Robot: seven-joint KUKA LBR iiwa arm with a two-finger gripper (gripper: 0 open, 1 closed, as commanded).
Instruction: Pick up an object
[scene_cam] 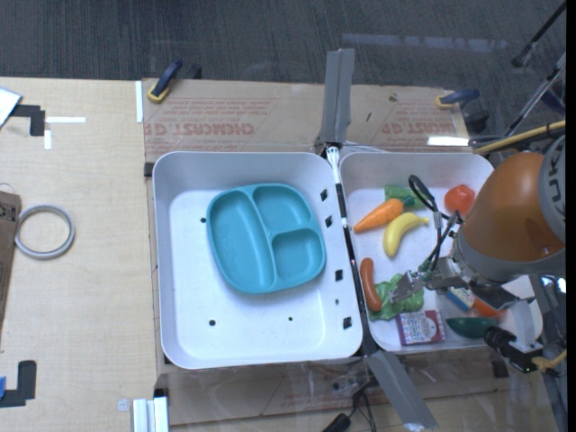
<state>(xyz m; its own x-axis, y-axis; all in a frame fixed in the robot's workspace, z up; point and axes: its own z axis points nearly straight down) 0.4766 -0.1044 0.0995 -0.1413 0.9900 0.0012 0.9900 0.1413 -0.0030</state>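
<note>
A smooth teal divided plate (267,237) lay in the left bin (180,268). In the right bin (360,174), a crinkled green leafy toy (393,297) sat beside a glossy red sausage (368,283), with the gripper (416,282) at it; whether the jaws had closed could not be told.

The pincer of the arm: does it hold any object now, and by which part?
It cannot be told. The pincer is down in the right bin at the green leafy item, but a hold on it is not clear.
</note>
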